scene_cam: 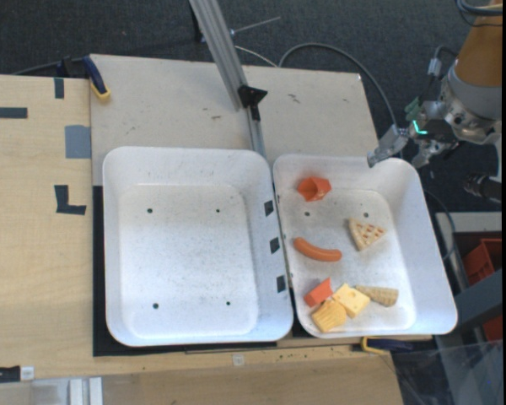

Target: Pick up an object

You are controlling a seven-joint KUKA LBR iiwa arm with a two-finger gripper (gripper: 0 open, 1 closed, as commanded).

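Note:
The right bin holds several toy foods: an orange cup-like piece at the back, a pizza slice, a sausage, a small red-orange block, two yellow cheese blocks and a tan cone near the front. My gripper hangs over the bin's back right corner, above and to the right of the pizza slice. Its fingers stand apart with nothing between them.
The left bin sits beside the right one. A slanted metal post rises from between the bins at the back. Cables run behind the right bin. A red crate stands off the bench to the right.

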